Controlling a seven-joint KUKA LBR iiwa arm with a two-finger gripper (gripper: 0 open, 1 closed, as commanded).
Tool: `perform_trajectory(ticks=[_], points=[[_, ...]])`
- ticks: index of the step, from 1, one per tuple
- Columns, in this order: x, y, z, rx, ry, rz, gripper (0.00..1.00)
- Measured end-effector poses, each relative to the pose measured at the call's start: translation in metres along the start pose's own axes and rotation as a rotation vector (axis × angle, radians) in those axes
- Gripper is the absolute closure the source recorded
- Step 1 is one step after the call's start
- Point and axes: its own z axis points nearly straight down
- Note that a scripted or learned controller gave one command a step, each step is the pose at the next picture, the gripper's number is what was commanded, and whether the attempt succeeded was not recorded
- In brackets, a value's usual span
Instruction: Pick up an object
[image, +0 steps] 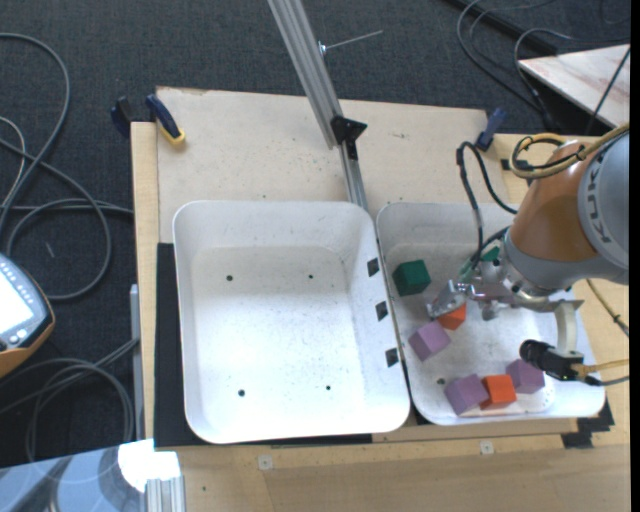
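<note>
Orange block: lying in the right bin, directly under the pincer, touching or nearly touching its tip; contact cannot be told.
Pincer: hanging low over the right bin's middle, at the end of the arm; whether it is open, closed or gripping cannot be told.
Purple block: sitting just below-left of the pincer, next to the orange block.
Green block: resting just left of the pincer, toward the bin's divider side.
Block cluster: a purple block, an orange one and another purple one are lying together well below the pincer, near the bin's front rim.
Left bin: standing far left of the pincer on the tabletop.
</note>
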Motion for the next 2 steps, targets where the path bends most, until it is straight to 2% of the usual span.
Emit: perform_trajectory(ticks=[1,2], points=[[-0.001,0.004,-0.011,-0.009,-0.003,-0.001,1.00],[-0.039,-0.009,0.003,-0.009,-0.002,0.001,1.00]])
